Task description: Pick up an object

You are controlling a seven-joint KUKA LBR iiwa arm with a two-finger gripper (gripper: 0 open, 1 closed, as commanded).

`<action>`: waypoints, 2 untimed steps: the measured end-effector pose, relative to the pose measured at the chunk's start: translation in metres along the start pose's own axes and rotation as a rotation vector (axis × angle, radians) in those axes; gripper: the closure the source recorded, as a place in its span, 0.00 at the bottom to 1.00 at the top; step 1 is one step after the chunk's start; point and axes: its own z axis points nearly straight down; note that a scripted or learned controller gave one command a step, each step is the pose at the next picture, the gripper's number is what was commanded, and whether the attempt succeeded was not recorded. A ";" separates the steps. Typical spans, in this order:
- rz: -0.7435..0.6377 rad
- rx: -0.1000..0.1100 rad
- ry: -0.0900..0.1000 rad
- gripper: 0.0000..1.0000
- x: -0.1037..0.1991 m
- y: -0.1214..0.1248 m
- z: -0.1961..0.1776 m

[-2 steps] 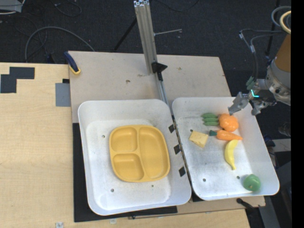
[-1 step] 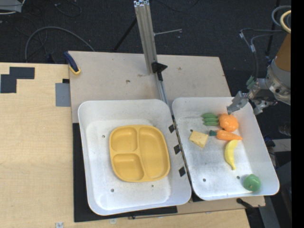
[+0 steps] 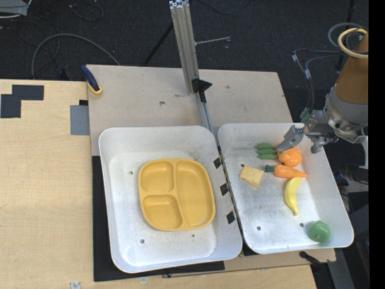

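Nearest, a green ball (image 3: pixel 319 230) in the front corner of the right bin (image 3: pixel 271 236), then banana (image 3: pixel 292 194), carrot (image 3: pixel 287 172) and orange (image 3: pixel 290 156) packed close together. Easy to bump one while grabbing another, or pinch two and drop both. Just past the orange, gripper (image 3: pixel 302 140) with fingers spread and nothing between them; pea pods (image 3: pixel 264 151) and cheese wedge (image 3: pixel 251 176) crowding the side, yellow plate (image 3: pixel 176 193) in the left bin (image 3: pixel 120 161), metal post (image 3: pixel 186 47) farthest back.
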 end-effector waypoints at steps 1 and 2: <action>0.001 0.002 0.001 0.00 0.002 -0.003 0.044; 0.001 0.000 0.000 0.00 -0.002 -0.002 0.089</action>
